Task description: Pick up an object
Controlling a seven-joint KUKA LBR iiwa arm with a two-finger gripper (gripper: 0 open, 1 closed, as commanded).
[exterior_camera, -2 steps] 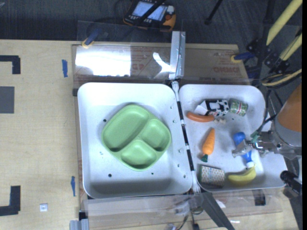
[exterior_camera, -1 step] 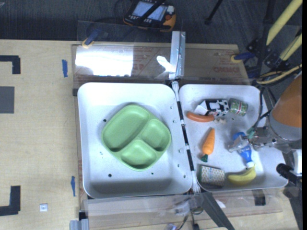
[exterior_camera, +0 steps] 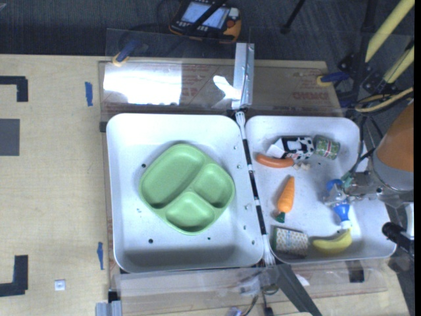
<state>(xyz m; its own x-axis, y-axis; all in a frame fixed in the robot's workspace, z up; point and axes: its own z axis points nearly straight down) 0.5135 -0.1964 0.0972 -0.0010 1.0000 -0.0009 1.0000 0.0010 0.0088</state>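
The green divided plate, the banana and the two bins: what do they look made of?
The green divided plate looks like moulded plastic with a matte finish: one even colour, soft rounded compartment edges, no sharp glare. The banana seems a plastic toy, smooth and uniformly yellow, though a real one cannot be ruled out. The left bin and right bin look like white moulded plastic, slightly glossy, with rounded corners.
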